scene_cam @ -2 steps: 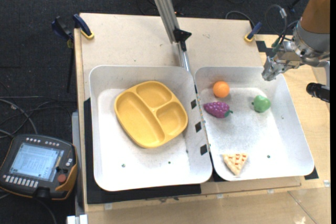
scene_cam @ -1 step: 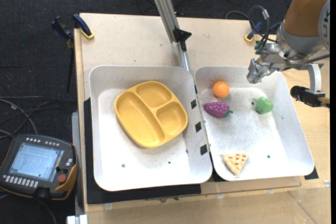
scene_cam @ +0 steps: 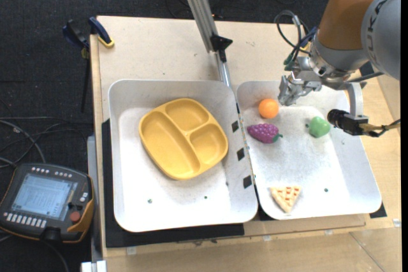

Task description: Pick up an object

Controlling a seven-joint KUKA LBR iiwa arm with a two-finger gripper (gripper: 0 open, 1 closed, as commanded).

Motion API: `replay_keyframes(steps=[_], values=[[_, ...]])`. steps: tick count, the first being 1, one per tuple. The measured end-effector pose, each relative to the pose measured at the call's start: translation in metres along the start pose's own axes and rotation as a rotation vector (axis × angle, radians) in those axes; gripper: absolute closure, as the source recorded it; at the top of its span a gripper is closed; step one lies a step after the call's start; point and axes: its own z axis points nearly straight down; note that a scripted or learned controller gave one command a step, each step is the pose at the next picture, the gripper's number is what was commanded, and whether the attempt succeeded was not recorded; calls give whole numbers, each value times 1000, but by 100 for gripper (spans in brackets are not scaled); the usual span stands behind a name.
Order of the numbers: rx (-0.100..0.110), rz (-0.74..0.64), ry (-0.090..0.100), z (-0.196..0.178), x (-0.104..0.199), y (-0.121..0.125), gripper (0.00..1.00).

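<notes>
Hovering by the orange ball

My gripper [scene_cam: 288, 95] hangs just right of the orange ball [scene_cam: 268, 109]; how wide I stand, I cannot tell. Beyond it, purple grapes [scene_cam: 264, 132]. The ball looks light, smooth, roll-prone: pinch across its middle.

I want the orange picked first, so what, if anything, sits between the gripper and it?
Nothing visible. The gripper hangs just right of the orange ball in the right bin, with bare floor between them. The purple grapes lie below it, off that line.
</notes>
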Motion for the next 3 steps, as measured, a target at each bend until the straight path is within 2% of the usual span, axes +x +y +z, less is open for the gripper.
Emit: replay_keyframes(steps=[1, 3], values=[[-2, -1, 1, -12, 53, -8, 100], [1, 0, 0, 6, 154, -37, 100]])
